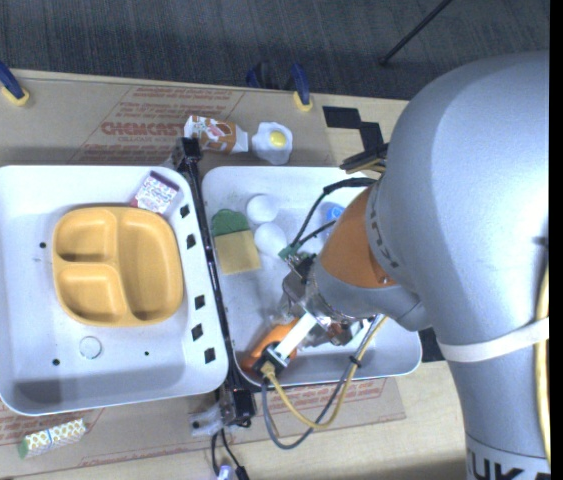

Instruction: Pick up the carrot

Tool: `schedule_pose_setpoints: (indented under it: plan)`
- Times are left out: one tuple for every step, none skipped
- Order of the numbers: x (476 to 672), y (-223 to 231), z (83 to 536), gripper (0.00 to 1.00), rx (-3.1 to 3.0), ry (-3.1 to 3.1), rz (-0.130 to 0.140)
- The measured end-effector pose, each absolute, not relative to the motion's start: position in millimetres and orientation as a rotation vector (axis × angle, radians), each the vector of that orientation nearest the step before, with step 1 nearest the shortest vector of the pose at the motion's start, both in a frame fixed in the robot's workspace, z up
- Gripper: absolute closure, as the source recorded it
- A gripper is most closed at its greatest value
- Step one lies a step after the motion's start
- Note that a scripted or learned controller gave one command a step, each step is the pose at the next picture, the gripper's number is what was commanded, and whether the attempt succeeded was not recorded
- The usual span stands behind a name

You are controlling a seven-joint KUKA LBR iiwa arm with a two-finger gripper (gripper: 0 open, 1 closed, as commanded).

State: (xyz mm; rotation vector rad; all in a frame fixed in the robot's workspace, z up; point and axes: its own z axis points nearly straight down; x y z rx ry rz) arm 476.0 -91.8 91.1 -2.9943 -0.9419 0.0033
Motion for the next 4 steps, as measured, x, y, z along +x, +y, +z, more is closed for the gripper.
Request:
schedule_pose_setpoints:
  plan:
    - [475.7, -92, 91, 1.00, -2.970, -1.004, 0.005]
    - [475.8, -97, 120, 1.00, -3.042, -0.766, 0.005]
    - [476.2, -138, 194, 1.00, -3.004, -0.902, 0.003]
    - [476.2, -107, 188, 1.00, -3.119, -0.329, 0.005]
